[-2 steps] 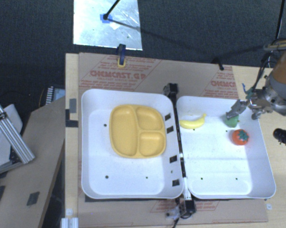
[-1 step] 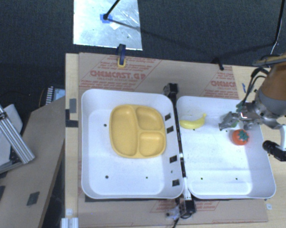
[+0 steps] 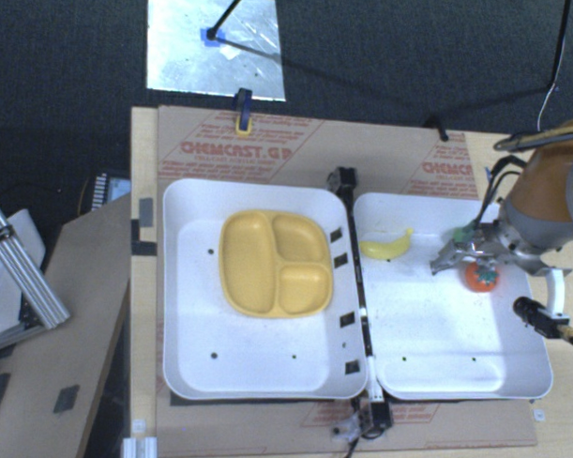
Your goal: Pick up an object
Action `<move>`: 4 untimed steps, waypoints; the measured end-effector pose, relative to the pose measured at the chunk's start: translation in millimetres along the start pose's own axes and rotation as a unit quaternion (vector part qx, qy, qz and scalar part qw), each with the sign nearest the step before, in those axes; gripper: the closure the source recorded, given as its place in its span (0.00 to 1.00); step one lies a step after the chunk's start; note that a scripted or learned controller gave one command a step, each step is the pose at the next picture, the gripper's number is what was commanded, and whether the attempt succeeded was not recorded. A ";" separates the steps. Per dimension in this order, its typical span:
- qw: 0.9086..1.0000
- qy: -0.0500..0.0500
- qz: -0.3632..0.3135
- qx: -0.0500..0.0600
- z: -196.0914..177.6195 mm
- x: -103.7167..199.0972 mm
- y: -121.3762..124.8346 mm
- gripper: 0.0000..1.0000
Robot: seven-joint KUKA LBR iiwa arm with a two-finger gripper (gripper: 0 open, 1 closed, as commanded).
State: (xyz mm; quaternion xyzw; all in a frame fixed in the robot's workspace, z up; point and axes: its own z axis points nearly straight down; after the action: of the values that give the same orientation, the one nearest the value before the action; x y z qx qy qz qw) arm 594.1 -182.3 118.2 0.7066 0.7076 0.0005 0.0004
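Grey arm (image 3: 550,200) enters from right edge, orange band above wrist, dark cables looping alongside. Wrist bent down and leftward. Gripper (image 3: 469,255) low, metal fingers (image 3: 447,263) splayed toward left (gap between tips hard to judge at this slant). Black part of tool (image 3: 537,317) juts out below wrist, near right edge

Pale tan cardboard-covered counter (image 3: 299,144), printed with faded red lettering and diagonal lines. Two glossy white shallow plastic bins: far one (image 3: 183,361) carries a mustard-yellow divided plastic plate (image 3: 274,263); near one (image 3: 451,361) holds a bright yellow plastic banana (image 3: 387,246). Silver-grey metal pincer (image 3: 462,255); touching it, an orange-red round tomato-like toy (image 3: 481,278) with green cap.
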 end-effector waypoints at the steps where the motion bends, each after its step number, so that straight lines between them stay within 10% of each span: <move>1: 1.000 0.000 -0.002 -0.006 6.5 2.0 5.0 0.00; 2: 1.000 -0.001 -0.001 -0.006 -2.0 1.2 4.6 1.00; 4: 1.000 -0.001 -0.001 -0.003 -93.7 -8.0 8.8 1.00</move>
State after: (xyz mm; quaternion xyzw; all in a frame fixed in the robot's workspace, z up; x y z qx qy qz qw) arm 602.9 -190.4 211.9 0.7056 0.7086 0.0016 0.0034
